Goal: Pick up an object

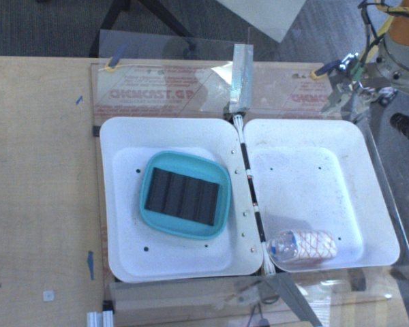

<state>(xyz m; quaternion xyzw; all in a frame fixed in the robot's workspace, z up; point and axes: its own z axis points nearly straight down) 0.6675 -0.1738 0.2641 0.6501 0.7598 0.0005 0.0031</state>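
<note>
Currently end effector [351, 80] sits past the right bin's [368, 182] far right corner; finger state unreadable. Bottle [303, 246] lies in that bin's near left corner, long axis across (teal tray [185, 194] in neighbouring bin).

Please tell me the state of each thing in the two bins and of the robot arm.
teal dish: lying flat in the left bin, dark ridged insert inside.
plastic bottle: lying on its side in the right bin's near corner.
arm: at the upper right, outside both bins.
</note>
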